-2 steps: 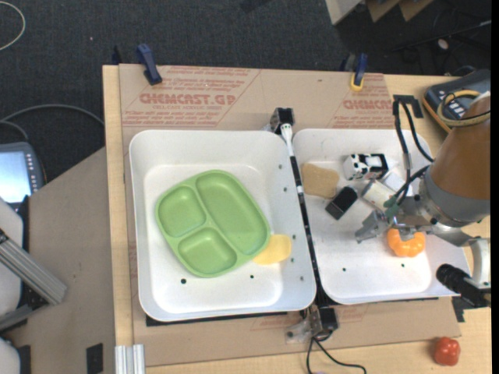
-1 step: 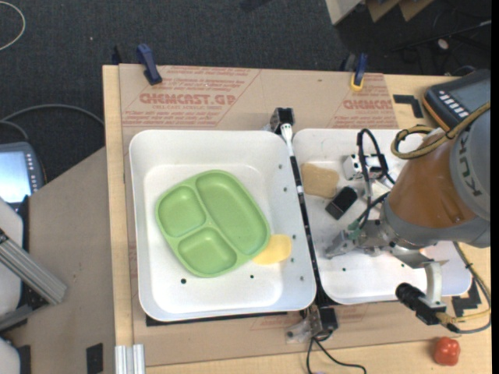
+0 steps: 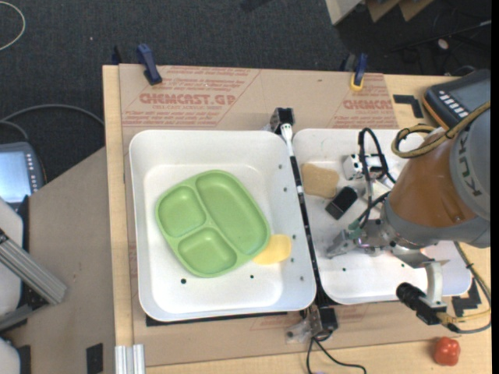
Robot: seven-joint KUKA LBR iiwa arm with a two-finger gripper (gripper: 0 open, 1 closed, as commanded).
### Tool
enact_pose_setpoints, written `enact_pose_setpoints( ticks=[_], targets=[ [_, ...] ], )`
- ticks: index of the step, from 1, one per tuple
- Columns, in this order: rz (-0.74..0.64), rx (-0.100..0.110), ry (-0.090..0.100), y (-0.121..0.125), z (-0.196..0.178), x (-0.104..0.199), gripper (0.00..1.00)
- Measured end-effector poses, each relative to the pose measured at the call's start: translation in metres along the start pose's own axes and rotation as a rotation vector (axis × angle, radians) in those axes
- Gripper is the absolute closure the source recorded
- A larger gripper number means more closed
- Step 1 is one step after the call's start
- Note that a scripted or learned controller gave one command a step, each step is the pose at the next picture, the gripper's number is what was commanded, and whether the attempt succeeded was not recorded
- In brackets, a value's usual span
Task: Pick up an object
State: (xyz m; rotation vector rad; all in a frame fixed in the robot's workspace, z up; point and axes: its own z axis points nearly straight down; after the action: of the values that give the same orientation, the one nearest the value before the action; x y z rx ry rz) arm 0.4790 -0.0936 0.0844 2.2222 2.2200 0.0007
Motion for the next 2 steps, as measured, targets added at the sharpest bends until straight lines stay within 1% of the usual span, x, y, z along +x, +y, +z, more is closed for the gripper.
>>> enact_pose_setpoints(
  ticks=[1,2],
  targets=[
    [0.000,0.000,-0.001,-0.0002,0.0000,-0.0053,0.00],
    [-0.001,0.001,0.000,-0.0001,0.0001,-0.0007,0.00]
  ],
)
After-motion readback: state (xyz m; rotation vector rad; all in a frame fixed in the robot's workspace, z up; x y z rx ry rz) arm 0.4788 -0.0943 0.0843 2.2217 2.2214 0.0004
